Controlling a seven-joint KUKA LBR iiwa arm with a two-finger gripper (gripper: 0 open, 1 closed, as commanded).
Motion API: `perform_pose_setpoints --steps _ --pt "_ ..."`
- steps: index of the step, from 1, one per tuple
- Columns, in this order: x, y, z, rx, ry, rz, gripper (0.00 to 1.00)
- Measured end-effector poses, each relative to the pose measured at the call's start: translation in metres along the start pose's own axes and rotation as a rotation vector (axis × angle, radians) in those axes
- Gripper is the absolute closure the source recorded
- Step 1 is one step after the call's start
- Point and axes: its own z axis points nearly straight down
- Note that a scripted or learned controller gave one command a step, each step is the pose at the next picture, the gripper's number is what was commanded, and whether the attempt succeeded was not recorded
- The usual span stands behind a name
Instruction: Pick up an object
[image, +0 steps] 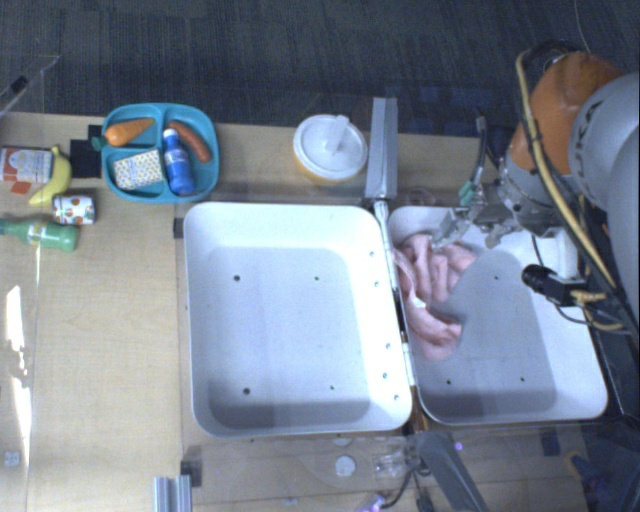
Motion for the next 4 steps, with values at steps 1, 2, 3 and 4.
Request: perform_pose_setpoints --steps 1,2,3,4 --pt "-0.008 0.020 0.088 -0.005 -0.001 -0.072 0.00" --pt "-0.001 -0.008 0.092 -0.017 -0.005 -0.192 0.00" --pt "-0.025 -0.029 0.012 -0.001 0.000 -0.123 0.00" --pt "-0.011 -0.029 0.087 -0.006 -0.001 -0.189 0.00"
